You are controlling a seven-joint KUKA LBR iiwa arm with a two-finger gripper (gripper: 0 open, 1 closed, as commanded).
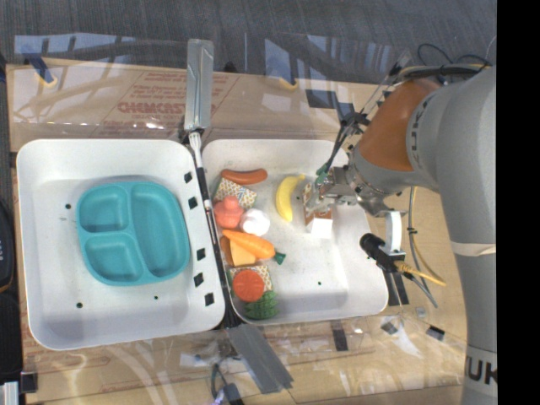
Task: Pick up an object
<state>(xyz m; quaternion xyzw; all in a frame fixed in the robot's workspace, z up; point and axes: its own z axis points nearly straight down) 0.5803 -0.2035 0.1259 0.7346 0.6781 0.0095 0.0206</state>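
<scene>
Gripper [319,202] lowered into right white bin [359,289], directly over small brown-and-white block [319,223]; finger state cannot be told. Yellow plastic banana [288,197] just to camera-left, long axis running up-down. Block nearest; descend straight.

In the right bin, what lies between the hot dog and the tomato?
In the camera view, between the hot dog and the tomato lie a peach-coloured fruit, a white egg and a carrot.

- A robotics lab: a grey arm [460,192] with loose cables works over two white bins [51,310].
- The bench [126,99] is clear-sheeted and taped at its corners.
- Dark carpet [169,2] lies beyond the bench's far edge.
</scene>
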